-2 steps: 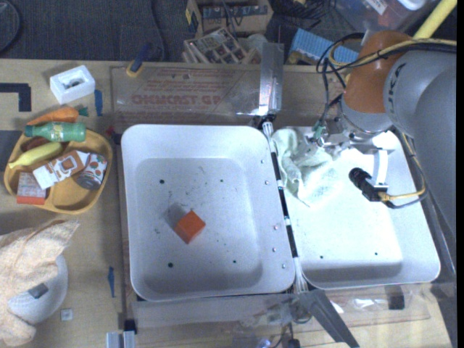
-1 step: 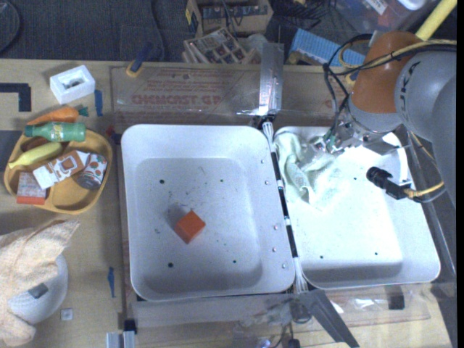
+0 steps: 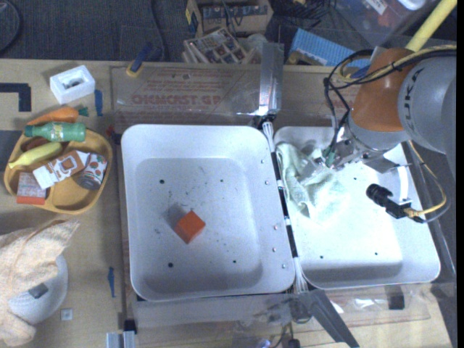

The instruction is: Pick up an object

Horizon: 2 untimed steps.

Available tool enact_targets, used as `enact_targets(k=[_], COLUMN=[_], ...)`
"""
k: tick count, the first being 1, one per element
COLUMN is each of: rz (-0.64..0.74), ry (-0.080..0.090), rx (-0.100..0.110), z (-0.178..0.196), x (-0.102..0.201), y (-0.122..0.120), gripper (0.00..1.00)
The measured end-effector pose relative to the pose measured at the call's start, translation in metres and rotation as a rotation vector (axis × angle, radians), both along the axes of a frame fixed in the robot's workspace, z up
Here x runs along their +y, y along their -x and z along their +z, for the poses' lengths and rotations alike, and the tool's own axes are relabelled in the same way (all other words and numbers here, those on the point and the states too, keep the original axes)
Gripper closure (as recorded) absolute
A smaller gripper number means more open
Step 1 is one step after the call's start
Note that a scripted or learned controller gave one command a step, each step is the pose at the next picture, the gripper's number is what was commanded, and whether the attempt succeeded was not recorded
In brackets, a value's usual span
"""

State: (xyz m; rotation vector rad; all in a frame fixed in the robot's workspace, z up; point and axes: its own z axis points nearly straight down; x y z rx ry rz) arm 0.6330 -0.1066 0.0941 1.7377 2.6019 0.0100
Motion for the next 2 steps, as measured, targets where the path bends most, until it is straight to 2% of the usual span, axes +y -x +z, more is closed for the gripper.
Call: enact_targets(k=[1,2], rz=[-0.174,-0.118], ry=[-0.004,-0.001], rx=[-0.004,-0.005], z=[-0.001,-0.001], x=[-0.010,0.010], y=[0.070,0.017], gripper=[0.00,0.00])
